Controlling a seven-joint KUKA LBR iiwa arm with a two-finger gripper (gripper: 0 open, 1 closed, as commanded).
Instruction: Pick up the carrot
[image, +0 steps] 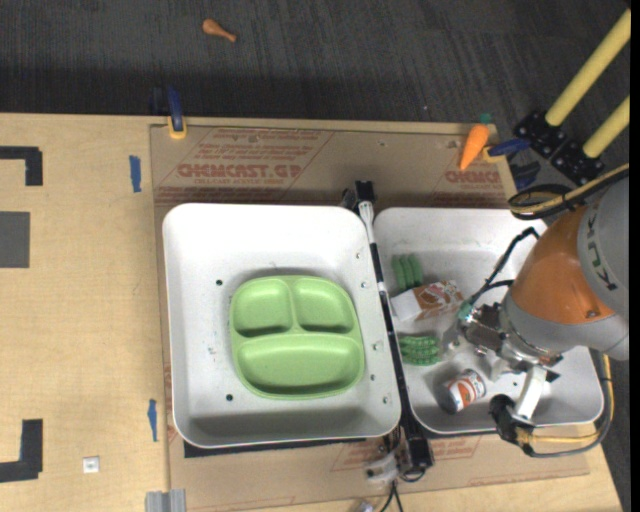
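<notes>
Outside both bins, on the cardboard sheet past the far rim of the right bin (590, 395), lies the carrot (473, 146). It is orange with a green top, long axis running far-to-near with a slight tilt, green end pointing away from the bins. A blue clamp sits just beside it to the right.

Gripper (500, 372) is low inside the right bin, near its front, under the orange wrist band. Fingers hidden by wrist body and cables; cannot tell their spread. Nothing seen held.

Relation that matters: carrot lies well apart from the gripper, toward the far side of the bench and slightly left of it, across the bin's far rim. Judged: the arm must lift clear of the bin and travel away over that rim.

Bin clutter near the gripper: a small can (462, 390) just beside it, green pieces and a wrapper further left. A second orange item (219, 30) lies on the dark floor, far left.

Left bin holds a green divided tray (296, 335).
</notes>
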